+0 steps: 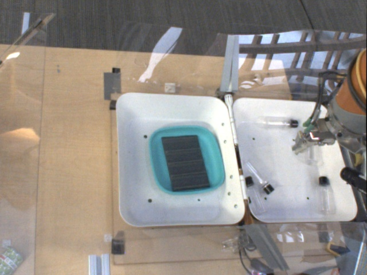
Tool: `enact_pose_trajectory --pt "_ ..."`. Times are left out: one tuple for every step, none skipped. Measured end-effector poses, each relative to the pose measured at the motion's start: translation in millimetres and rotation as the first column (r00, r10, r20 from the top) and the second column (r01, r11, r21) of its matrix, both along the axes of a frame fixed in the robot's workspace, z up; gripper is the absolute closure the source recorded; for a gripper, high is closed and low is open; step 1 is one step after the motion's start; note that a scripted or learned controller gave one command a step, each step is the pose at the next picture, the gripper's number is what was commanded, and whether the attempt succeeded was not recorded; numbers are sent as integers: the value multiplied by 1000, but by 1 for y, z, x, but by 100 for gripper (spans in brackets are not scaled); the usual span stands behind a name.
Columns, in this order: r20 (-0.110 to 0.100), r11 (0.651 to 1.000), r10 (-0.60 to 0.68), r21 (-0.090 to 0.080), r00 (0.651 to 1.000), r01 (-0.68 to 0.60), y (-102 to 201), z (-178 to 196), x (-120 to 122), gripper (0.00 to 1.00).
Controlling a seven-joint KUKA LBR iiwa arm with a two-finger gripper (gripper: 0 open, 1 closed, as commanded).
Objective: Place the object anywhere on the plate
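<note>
Plate [158,171]: teal, in left bin [132,199], dark ribbed block [184,162] lying on it.
End effector [305,142]: over right bin [298,205], fingers' state unclear.
Nearby: clear black-capped tubes [257,180] scattered in right bin.
Worktop [63,171]: tan.

Pale wooden bench [57,153] (glare-streaked) before dark ribbed floor [143,4].

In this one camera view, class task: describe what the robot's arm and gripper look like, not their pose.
The arm is grey with an orange band above the wrist. Dark cables loop beside it. The gripper is small, metallic grey, with a tiny green spot near it.
</note>
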State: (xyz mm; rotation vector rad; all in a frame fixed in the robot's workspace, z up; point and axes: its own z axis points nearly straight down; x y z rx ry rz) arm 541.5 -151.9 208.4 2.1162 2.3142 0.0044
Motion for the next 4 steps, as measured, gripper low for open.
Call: enact_pose_trajectory --pt "13 997 83 -4 996 -83 60 -109 -16 100" --pt "0 1000 -6 2 1000 6 144 0 -53 100" --pt "-2 990 140 1 990 -140 197 -24 -13 100" --pt "-6 995 104 2 995 -104 271 -80 -45 100"
